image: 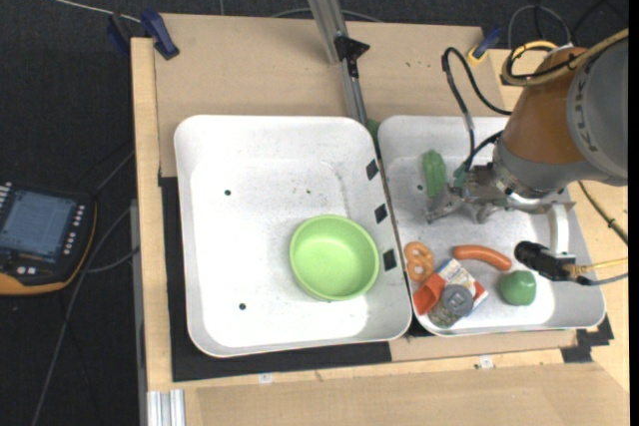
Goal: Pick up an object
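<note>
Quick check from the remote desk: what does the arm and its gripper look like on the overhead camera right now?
The arm is a thick grey cylinder with a broad orange band above the wrist. Below that sits a grey collar, then the gripper, a small grey metal assembly over the right bin. Black cables loop from the wrist area, and a yellow-and-black cable coils near the orange band.

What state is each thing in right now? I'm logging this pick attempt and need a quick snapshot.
Gripper: low in the right bin, nothing visibly held.
Green bowl: upright in the left bin.
Green oblong piece: lying in the right bin, beside the gripper.
Pretzel: flat near the divider.
Sausage: lying on its side.
Green ball: resting at the front.
Red packet: lying at the bin's front edge.
</note>
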Controlling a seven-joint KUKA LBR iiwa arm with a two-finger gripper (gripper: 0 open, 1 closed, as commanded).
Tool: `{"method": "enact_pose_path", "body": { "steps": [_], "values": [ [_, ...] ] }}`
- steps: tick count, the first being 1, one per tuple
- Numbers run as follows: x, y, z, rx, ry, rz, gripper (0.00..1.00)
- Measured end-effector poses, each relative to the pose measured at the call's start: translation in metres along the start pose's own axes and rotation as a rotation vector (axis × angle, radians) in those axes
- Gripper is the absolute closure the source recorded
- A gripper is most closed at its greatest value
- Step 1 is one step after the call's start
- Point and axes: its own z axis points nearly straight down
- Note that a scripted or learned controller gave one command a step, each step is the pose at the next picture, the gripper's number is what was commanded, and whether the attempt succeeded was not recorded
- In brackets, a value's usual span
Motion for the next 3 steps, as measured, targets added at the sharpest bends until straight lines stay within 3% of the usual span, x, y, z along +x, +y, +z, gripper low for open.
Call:
{"method": "enact_pose_path", "body": {
  "steps": [1,3],
  "values": [
    [0.0,0.001,-0.012,-0.004,0.0,0.0,1.0],
    [0.007,0.011,-0.135,-0.009,-0.001,0.0,1.0]
  ]
}}
